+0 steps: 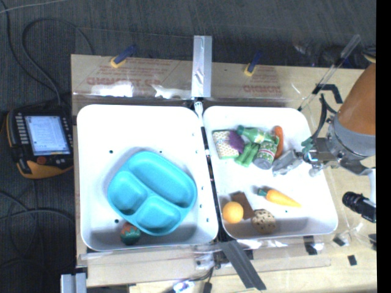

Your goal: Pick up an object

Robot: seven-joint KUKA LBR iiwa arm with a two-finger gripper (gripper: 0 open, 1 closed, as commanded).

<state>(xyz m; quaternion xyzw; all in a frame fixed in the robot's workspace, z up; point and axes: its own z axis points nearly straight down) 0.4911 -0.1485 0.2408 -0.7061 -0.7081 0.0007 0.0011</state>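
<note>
Two white bins sit side by side on the worktop (91,78), and we read them from the left. In the left bin (91,127) we see a blue divided tray (153,191) lying at a tilt, with a small red-and-green piece (129,232) just beside its lower corner. In the right bin (317,224) a cluster near the top holds a purple-printed packet (227,143), green toy vegetables (249,148), a can (265,157) and a red-orange piece (278,140); lower down lie a brown block (242,201), an orange ball (232,212), a speckled die-like cube (263,220) and a toy carrot (280,196). Our tool (287,163) hangs over the right bin, just beside the can; we cannot tell how it is set, and nothing shows inside it. We judge the pick not yet made: every candidate rests in a bin, so closing on one and lifting it remain.
</note>
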